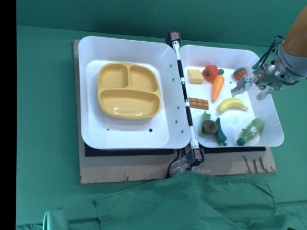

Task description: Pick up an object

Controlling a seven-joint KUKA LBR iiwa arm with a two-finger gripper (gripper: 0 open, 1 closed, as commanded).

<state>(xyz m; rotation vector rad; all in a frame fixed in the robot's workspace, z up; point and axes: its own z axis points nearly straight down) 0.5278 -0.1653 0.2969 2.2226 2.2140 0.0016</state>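
Banana lies in the right bin, just below the gripper; I judge it a light, rigid, smooth plastic toy, best taken across its curved middle. It is plain yellow, crescent-shaped, with a carrot close on its left and a green bottle below. I see the fingers spread apart, holding nothing.
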